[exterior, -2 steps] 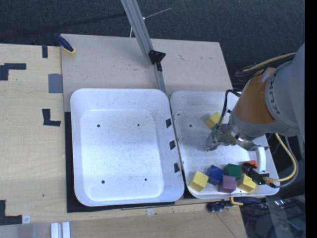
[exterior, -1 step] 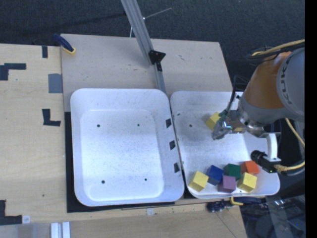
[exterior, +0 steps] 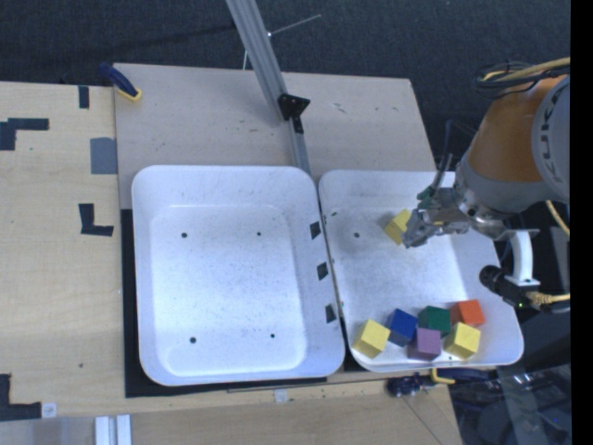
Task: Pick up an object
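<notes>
The arm [exterior: 519, 146] reaches over the right bin [exterior: 371, 341]. Its gripper [exterior: 419, 228], in that bin's upper middle, touches a yellow block [exterior: 398, 227]; I cannot tell its grip. Six blocks [exterior: 422, 330] cluster along the bin's near edge.

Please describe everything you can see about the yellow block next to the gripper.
The yellow block is a small cube, plain and matte-looking, sitting tilted in the right bin, away from the cluster of blocks at the bin's near edge. The gripper is right against its right side, partly covering it; whether it grips the block is unclear.
</notes>
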{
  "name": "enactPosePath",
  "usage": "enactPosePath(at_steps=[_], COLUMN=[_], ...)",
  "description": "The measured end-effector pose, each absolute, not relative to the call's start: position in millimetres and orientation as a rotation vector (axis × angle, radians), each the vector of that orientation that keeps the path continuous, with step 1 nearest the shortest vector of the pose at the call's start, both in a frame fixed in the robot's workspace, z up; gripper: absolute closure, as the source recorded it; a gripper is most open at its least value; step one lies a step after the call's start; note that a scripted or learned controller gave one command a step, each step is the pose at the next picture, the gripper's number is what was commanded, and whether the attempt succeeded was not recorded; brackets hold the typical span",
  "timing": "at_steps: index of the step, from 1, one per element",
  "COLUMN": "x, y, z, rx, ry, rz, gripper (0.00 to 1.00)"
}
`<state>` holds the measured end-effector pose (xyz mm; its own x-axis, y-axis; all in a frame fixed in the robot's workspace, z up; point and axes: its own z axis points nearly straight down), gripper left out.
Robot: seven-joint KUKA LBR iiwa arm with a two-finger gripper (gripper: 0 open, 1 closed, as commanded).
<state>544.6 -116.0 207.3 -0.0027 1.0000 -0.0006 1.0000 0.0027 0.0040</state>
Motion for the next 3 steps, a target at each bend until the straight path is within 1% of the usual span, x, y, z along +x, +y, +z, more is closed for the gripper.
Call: enactPosePath(at_steps=[1,2,3], x=[545.7,570.9,588.0], y=[-116,-76,-26], z=[247,238,226], rx=[2.217,2.216,2.216], ry=[2.222,2.228,2.230], rz=[0.003,0.000,-0.001], gripper=[1.00,1.00,1.00])
